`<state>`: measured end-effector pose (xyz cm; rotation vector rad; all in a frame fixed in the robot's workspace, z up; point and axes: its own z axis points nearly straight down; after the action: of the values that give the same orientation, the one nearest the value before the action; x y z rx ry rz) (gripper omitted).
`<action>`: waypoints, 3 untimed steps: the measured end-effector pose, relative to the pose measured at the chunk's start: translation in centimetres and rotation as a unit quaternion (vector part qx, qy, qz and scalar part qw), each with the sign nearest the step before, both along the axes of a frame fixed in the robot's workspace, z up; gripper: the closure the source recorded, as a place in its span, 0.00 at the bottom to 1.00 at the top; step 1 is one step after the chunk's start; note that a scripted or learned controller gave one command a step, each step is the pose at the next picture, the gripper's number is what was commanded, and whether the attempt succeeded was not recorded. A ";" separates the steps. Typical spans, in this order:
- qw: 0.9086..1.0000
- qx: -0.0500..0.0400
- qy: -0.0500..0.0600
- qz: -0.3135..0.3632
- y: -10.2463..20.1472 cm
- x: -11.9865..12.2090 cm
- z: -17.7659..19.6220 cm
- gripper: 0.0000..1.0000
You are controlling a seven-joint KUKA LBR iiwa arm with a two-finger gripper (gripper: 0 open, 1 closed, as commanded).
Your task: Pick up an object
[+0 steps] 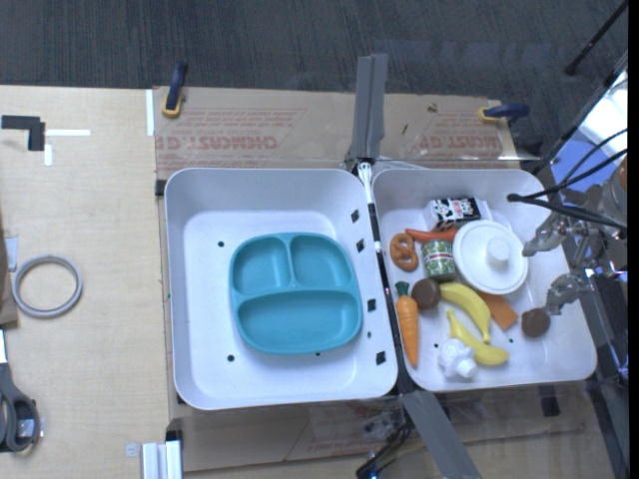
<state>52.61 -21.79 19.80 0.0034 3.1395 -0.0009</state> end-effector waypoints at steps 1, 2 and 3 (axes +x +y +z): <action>1.000 0.000 -0.003 -0.029 5.2 -0.1 -10.2 0.00; 0.995 -0.001 -0.010 -0.097 8.4 -4.2 -10.1 0.00; 0.987 -0.002 -0.009 -0.159 10.6 -4.3 -10.2 0.00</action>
<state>48.33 -11.17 9.58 0.4983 3.0813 -0.0061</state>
